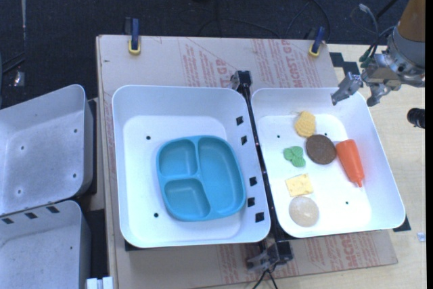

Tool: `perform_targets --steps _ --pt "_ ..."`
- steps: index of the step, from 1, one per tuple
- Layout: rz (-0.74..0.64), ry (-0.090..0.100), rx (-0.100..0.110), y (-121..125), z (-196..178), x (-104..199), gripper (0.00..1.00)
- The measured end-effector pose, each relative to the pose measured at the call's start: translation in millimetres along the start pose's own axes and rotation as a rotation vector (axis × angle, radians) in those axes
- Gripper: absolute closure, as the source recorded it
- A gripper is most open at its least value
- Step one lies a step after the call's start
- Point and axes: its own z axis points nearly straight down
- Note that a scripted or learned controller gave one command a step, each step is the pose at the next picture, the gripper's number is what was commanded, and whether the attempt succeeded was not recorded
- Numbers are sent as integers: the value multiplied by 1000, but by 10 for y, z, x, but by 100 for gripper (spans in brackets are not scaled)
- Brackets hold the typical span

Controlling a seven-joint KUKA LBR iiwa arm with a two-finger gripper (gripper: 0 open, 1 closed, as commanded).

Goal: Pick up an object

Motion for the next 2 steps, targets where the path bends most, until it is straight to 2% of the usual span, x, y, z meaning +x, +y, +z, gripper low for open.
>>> perform_targets --steps 1,2 --pt "-3 -3 -13 25 -86 9 0" --pt "-2 -2 -11 36 339 -4 0"
